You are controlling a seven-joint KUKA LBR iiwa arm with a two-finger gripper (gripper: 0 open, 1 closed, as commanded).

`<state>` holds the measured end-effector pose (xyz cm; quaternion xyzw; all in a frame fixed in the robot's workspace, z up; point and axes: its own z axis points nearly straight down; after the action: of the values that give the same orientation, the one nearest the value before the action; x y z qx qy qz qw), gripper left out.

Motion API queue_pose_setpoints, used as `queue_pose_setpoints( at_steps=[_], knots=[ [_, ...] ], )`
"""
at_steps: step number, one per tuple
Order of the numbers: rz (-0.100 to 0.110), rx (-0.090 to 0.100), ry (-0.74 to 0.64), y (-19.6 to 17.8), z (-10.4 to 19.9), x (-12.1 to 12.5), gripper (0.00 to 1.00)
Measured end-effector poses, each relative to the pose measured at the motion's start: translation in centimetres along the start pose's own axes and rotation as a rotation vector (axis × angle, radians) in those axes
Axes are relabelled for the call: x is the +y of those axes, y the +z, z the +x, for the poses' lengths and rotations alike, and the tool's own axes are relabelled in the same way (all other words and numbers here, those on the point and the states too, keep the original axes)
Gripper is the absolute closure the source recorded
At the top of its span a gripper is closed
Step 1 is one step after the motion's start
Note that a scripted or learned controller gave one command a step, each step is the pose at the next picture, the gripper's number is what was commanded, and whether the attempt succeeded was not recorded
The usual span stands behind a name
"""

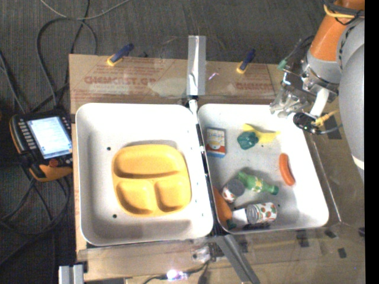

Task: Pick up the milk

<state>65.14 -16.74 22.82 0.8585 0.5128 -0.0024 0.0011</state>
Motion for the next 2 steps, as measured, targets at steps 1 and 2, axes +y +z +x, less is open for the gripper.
queue_pose_setpoints(
  at_steps=[1,2],
  knots=[
    [-0.001,0.001,-0.031,-10.4,-4.5,-0.9,1.0],
    [0.003,0.002,-0.193,-2.4,-8.3,-9.3,1.0]
  ],
)
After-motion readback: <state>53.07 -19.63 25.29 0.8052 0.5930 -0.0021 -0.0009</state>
